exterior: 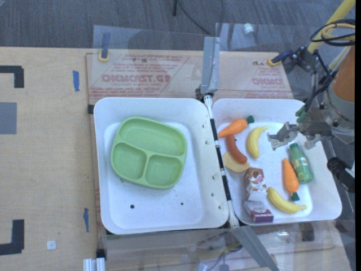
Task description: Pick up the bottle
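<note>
Bottle (299,162): green, small, lies flat in right bin (333,205), touching a carrot (290,176). Likely light, rigid, smooth plastic, prone to roll; grip across mid-body. Claw (294,134) hovers just above its cap; finger state cannot be told.

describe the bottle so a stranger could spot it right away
Look in the right white bin, near its right wall, just below the gripper. The small green plastic bottle lies there beside an orange carrot, and it is the green item among orange and yellow toy food.
</note>
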